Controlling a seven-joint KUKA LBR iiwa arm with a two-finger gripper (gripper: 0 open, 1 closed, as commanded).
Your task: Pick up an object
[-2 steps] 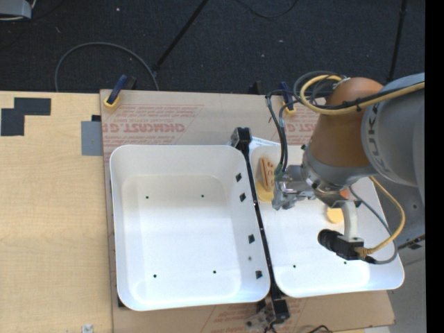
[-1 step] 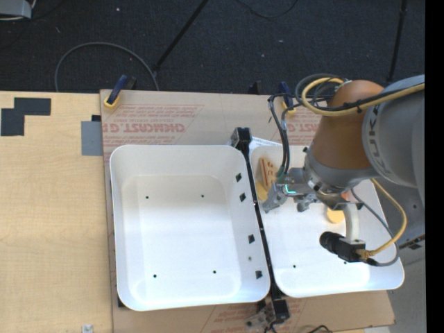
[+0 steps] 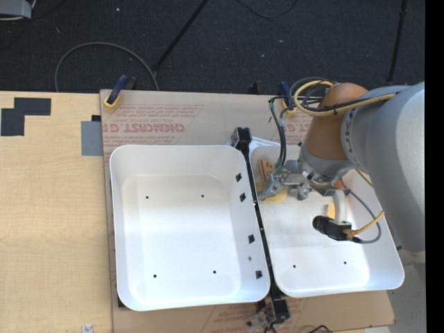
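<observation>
My gripper is low in the right bin, near its far left corner. A yellow object lies right beside it on the bin floor, partly under the metal of the gripper. Just behind that, a tan ridged object rests against the bin's left wall. I cannot tell whether the gripper touches either one. The grey arm with its orange band covers the bin's far right part.
The left bin stands next to the right one, divided by a black clip strip. A black plug on a yellow cable hangs over the right bin's floor. Cardboard lies under both bins.
</observation>
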